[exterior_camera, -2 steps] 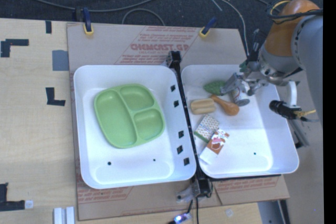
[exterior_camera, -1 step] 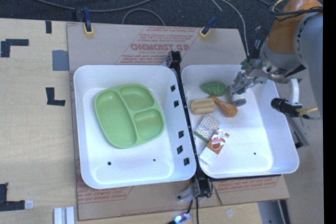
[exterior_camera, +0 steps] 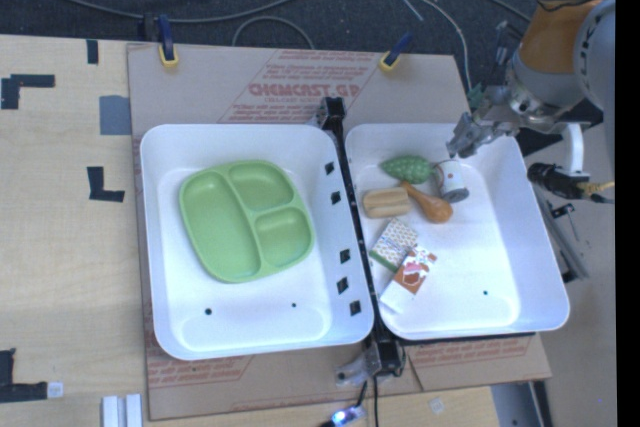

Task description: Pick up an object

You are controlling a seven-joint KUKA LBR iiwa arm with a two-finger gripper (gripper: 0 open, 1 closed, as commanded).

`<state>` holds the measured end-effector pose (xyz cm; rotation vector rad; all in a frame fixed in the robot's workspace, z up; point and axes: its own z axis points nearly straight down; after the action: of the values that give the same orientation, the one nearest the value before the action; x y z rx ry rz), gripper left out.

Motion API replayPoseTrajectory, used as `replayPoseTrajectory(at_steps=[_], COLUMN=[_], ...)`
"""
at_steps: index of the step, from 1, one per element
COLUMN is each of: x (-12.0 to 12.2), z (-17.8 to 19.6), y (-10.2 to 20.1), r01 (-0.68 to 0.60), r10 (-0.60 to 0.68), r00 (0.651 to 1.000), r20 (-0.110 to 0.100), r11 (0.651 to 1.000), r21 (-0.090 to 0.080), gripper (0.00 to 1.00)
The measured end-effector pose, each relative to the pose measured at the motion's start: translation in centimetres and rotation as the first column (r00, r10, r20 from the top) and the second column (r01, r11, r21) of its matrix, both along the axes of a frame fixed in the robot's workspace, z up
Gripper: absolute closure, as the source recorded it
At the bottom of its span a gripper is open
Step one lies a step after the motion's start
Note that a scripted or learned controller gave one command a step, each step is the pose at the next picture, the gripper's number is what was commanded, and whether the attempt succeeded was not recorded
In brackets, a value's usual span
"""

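Red-and-white packet (exterior_camera: pixel 414 272) lies low in the right bin (exterior_camera: pixel 520 255), long axis slanting up-right; hand (exterior_camera: pixel 466 143) grip unclear.

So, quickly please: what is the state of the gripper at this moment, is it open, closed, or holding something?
Gripper: cannot be told; it hangs over the far right edge of the right bin, with nothing visibly held.

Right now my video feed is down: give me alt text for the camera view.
The gripper hovers over the right bin's upper edge, near a green leafy toy, a bread roll, a carrot-like piece and two small packets. The left bin holds a green divided plate.
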<state>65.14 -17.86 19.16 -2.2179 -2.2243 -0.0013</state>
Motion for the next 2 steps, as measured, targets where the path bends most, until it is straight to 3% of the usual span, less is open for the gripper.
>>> replayPoseTrajectory(at_steps=[2], x=[-0.5], z=[8.9], y=[-0.6], r01=[0.001], r10=[-0.001], r00=[1.000], r20=[-0.001], r11=[1.000], r21=[0.000], gripper=[1.00])
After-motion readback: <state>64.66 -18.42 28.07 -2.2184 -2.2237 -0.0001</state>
